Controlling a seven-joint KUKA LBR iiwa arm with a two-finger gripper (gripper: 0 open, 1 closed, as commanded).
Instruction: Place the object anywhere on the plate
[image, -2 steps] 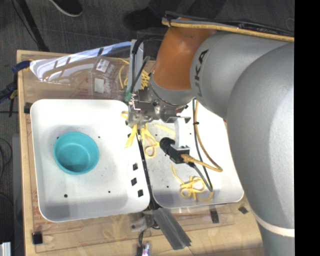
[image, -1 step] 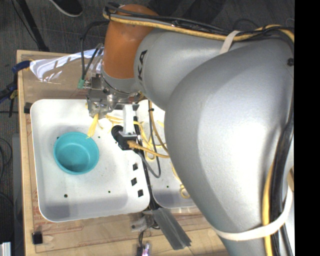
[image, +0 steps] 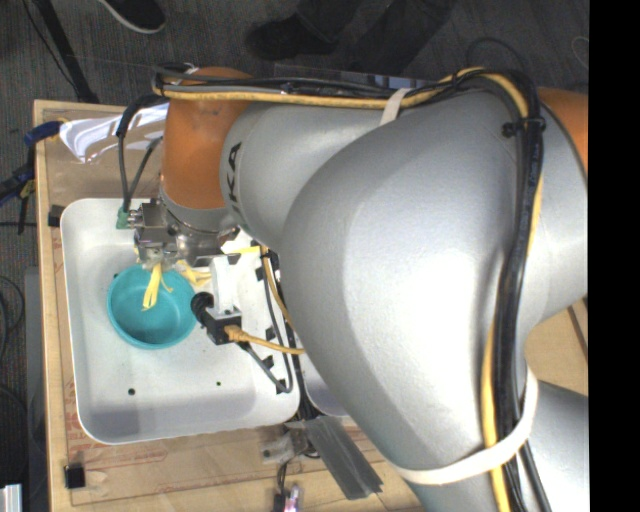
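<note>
objects: 1 pale yellow forked strip, thin, lying on the plate | plates: 1, teal, round, in left white bin | end effector: directly above strip, opening cannot tell | bench: wooden

A pale yellow strip lies across the teal plate.

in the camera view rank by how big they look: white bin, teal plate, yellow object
1. white bin
2. teal plate
3. yellow object, a thin strip hanging over the plate under the tool
</note>
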